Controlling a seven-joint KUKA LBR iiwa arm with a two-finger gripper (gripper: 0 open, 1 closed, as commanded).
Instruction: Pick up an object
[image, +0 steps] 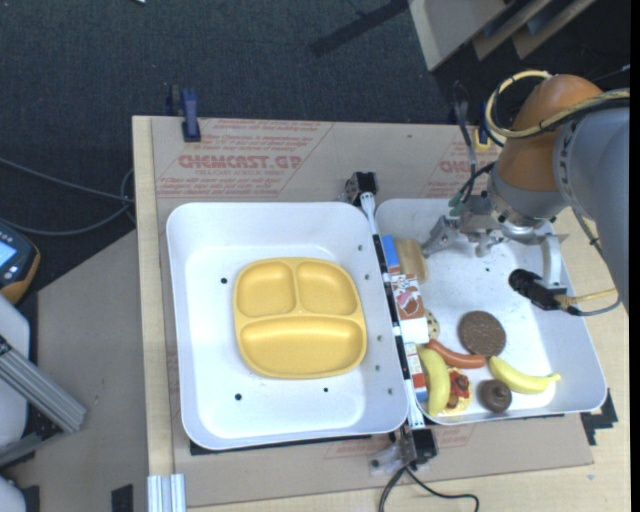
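Yellow banana (522, 376) is recorded lying crosswise near the front of the right bin (575, 345), toward the camera from the end effector (482, 240) at that bin's rear, whose grip state cannot be determined.

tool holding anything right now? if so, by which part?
Cannot tell. The tool sits over the right bin's far end; no item shows between its tips.

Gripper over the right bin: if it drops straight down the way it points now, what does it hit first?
Probably bare floor of the right bin. The gripper hangs over its upper part, apart from the brown disc and bananas; depth is uncertain.
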